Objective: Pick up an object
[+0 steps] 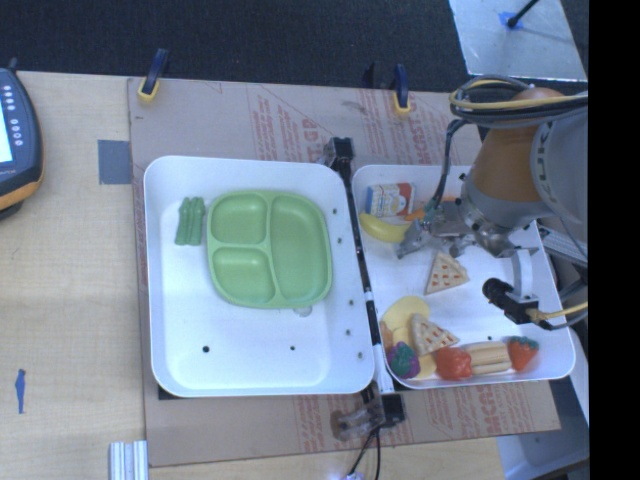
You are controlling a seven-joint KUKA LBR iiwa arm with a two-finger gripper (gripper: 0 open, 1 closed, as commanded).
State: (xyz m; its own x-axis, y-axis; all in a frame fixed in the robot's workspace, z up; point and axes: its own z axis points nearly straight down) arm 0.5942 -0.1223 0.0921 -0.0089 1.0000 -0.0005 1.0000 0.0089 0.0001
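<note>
Hand point(418, 240), grip state unclear, hovers beside the banana point(381, 229), whose long axis runs left-right.

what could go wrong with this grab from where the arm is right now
The tool sits low in the right white bin between the yellow plastic banana and the triangular waffle-patterned toy wedge, so it may nudge one aside or close on nothing. The small red and white carton lies just behind the banana and could get pushed against the bin wall. The arm's black cable hangs over the bin and might snag toys.
</note>
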